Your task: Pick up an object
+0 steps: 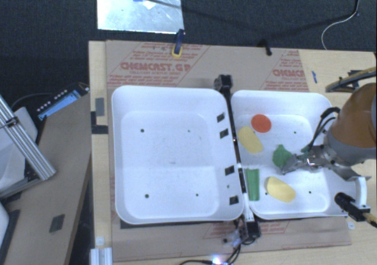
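The right bin [318,102] holds several small things. An orange disc [261,122] lies near its back left. A yellow piece [250,141] lies just in front of the disc. A dark green lumpy object [281,154] sits mid-bin. Along the left wall lies a green bar [252,184], and a second yellow piece [280,190] is near the front. My gripper [293,164] reaches in from the right, low over the bin floor, right against the lumpy green object's right side. Nothing is lifted.
The left bin [171,92] sits beside the right one, with black clips [227,134] along the shared wall. Both rest on a cardboard sheet [153,63]. The arm's orange band [359,122] hangs over the right bin's right edge.
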{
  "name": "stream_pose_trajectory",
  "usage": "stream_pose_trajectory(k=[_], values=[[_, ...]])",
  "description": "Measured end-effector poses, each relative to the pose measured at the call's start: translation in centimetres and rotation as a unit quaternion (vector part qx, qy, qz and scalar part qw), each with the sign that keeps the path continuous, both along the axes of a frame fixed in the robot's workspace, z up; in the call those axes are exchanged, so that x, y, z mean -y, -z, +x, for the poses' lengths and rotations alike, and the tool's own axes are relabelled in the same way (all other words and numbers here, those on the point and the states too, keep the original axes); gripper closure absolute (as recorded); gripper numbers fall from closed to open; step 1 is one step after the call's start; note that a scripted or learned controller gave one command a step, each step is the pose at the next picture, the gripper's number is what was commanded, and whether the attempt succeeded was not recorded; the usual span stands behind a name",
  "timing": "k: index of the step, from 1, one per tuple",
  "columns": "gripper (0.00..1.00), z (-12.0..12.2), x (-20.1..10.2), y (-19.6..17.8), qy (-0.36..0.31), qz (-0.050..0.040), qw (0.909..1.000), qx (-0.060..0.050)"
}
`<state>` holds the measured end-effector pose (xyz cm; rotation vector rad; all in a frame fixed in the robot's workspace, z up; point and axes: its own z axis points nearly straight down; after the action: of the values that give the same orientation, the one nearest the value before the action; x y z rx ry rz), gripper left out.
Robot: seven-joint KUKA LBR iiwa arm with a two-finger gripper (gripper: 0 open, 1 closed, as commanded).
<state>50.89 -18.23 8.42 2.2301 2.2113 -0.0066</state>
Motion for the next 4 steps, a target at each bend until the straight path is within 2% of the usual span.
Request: stream_pose_trajectory(k=[1, 2, 3, 4], values=[[0.00, 5.8, -4.6, -0.1, -0.009, 0.0018, 0.9999, 0.004], [1.00, 5.6, -4.3, -1.2, -0.007, 0.0014, 1.0000, 0.004], [1.00, 5.1, -6.2, 0.0, -0.007, 0.0022, 1.0000, 0.001], [1.00, 9.1, -18.6, -10.7, -0.013, 0.0046, 0.9999, 0.009]])
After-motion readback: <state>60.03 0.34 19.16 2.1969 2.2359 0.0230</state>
